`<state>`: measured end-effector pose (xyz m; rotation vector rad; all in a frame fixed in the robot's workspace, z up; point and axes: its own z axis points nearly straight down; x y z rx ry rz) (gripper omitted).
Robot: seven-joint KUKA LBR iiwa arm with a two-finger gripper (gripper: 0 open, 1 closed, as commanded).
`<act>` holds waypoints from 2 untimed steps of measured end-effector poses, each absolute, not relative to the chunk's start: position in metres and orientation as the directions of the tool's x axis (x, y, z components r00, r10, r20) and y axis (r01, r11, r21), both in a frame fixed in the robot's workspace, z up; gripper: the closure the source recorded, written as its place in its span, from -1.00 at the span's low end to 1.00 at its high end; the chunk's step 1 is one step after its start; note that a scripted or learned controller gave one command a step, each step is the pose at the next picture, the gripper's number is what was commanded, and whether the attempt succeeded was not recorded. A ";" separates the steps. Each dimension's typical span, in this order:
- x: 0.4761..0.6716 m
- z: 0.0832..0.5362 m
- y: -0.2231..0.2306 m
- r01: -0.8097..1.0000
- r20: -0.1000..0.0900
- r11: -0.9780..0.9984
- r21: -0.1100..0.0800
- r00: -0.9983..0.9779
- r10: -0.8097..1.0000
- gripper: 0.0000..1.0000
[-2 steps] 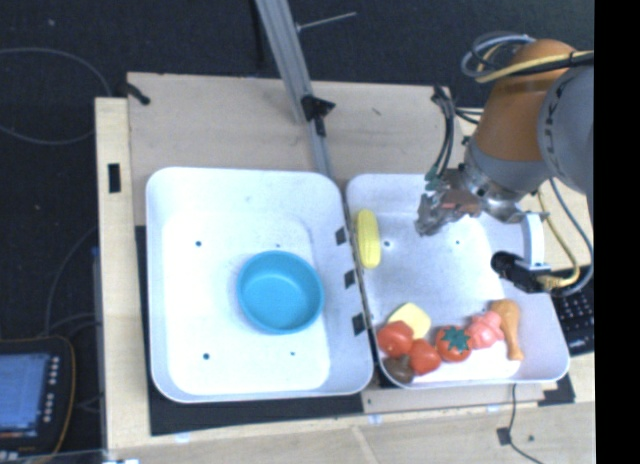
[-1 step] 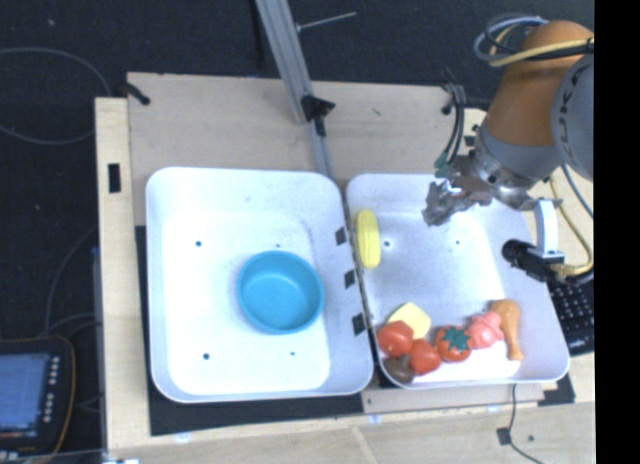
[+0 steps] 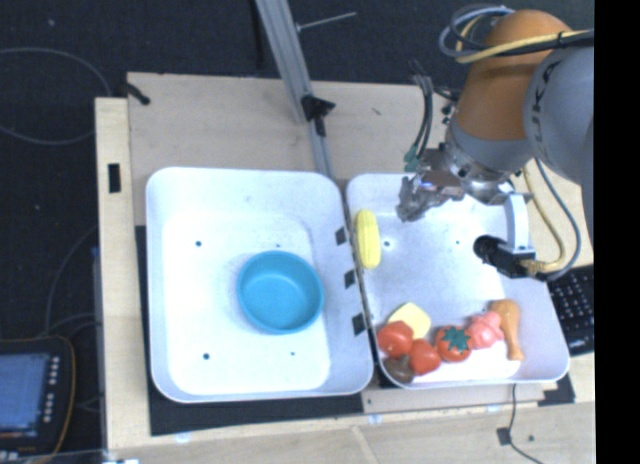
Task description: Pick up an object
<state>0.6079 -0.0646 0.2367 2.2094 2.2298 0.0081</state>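
Toy food, the likeliest quarry for the pick, lies untouched in the right-hand bin [image 3: 455, 252]: a yellow corn cob [image 3: 367, 238] rests against that bin's left wall, while a yellow wedge [image 3: 409, 318], two red tomatoes [image 3: 397, 338], a strawberry-like piece [image 3: 454, 343], a pink item [image 3: 485, 330] and an orange drumstick [image 3: 507, 326] crowd its near edge. The gripper [image 3: 414, 202] hangs over the bin's far left corner, just beyond the corn cob and well apart from the heap at the near edge; nothing is visible between its fingers, and whether they are spread or closed cannot be told from this angle. A blue bowl [image 3: 280, 292] sits alone in the neighbouring left-hand bin [image 3: 190, 212]. By this evidence the task stands at its opening stage: no object is grasped or lifted, and the approach, the closing and the raise all remain to be done, with the corn cob the nearest candidate.
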 end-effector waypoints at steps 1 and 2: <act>0.609 0.234 -0.002 1.000 0.003 0.010 -0.001 -0.010 1.000 1.00; 0.612 0.229 0.047 1.000 0.002 0.009 0.001 -0.009 1.000 1.00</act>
